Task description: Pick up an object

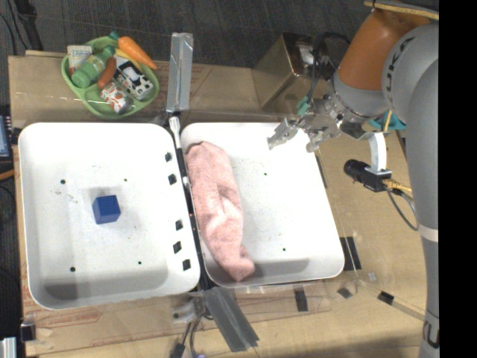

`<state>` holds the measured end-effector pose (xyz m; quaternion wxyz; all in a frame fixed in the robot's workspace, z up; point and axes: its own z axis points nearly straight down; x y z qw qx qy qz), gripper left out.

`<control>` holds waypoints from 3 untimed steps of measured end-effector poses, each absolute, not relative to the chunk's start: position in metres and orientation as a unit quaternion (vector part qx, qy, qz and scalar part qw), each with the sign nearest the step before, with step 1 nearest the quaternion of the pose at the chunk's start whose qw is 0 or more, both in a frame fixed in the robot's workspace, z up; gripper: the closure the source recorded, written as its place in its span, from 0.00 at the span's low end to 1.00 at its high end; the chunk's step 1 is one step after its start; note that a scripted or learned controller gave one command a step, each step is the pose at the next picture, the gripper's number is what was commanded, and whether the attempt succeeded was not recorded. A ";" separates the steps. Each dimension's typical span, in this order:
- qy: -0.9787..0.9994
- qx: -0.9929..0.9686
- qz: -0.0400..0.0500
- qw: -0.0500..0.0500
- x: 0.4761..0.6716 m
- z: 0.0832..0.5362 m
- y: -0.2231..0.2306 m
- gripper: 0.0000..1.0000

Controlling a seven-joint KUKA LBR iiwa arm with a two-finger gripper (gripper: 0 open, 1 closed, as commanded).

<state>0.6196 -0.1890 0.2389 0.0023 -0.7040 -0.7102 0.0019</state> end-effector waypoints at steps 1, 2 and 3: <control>-0.767 -0.642 0.001 0.002 0.612 0.157 -0.149 0.00; -0.817 -0.577 0.001 0.002 0.591 0.091 -0.116 0.00; -0.818 -0.576 0.002 0.002 0.591 0.101 -0.116 1.00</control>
